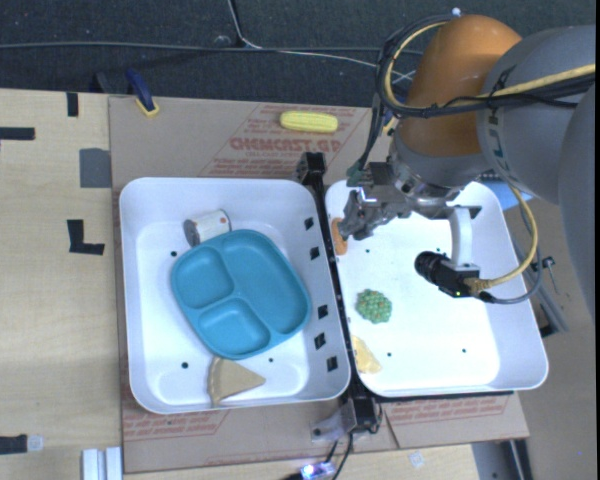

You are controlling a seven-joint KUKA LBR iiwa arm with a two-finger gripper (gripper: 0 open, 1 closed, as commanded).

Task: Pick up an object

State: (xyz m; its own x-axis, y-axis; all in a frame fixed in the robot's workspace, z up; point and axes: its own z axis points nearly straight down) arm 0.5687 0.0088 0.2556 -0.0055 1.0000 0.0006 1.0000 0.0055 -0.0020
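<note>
Pick-up task at an early stage: nothing lifted, arm poised over the right bin.

Nearest the camera, at 6 o'clock in the left bin, lies a tan wedge; above it sits a blue divided plate, with a small tin at its 11 o'clock. In the right bin, a yellow scrap rests at 7 o'clock and a green lump, a likely target, lies near the centre. At 10 o'clock the gripper hangs just beside an orange piece at the bin wall; whether it is open or closed cannot be told, and no object is seen in it, so grasping and lifting remain. Farthest, at 12 o'clock, a yellow cob lies on the cardboard, whose red print reads roughly "CHEMCAST".
</note>
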